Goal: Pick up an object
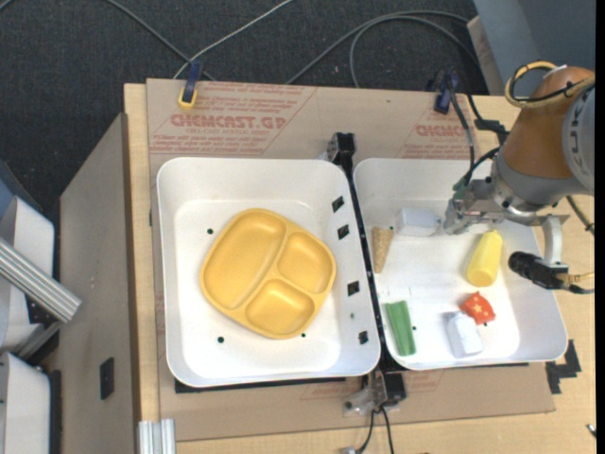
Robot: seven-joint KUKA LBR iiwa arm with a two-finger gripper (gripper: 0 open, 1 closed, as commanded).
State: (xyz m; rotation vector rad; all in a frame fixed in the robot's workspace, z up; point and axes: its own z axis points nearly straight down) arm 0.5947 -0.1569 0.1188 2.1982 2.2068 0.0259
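The right bin holds several small objects: a tan cone by its left wall, a white block, a yellow cylinder, a red piece, a pale grey block and a green bar. My gripper reaches in from the right and hangs low over the bin's back part. It sits just right of the white block and up-left of the yellow cylinder. I see nothing held in it.
The left bin carries a yellow divided plate. A black divider strip runs between the bins. The orange wrist band and cables overhang the right bin's far right side.
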